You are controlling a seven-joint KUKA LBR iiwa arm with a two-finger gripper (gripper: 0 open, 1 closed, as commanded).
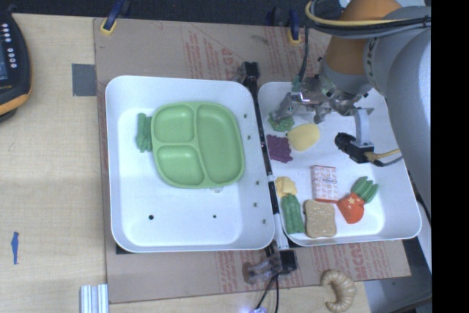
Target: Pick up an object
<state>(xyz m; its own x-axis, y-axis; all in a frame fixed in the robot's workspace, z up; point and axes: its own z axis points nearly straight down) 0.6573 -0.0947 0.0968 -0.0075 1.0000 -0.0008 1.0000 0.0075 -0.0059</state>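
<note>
My gripper [300, 116] hangs over the back left part of the right bin [399, 190], open, with nothing between its fingers. One fingertip [281, 113] is over a green broccoli-like toy [279, 124]; the other is just behind a pale yellow lemon-shaped toy [304, 135]. Purple grapes [279, 149] lie in front of the broccoli. Nearer the front are a pink wafer pack [324, 182], a small yellow piece [285, 186], a green cucumber [292, 214], a bread slice [319, 218], a red tomato [352, 209] and a green pepper [365, 190].
The left bin [132, 223] holds a green divided plate [198, 144] with a dark green toy [142, 132] beside it. A croissant [339, 288] lies on the bench in front of the right bin. A black part on a cable [355, 147] hangs beside the wrist.
</note>
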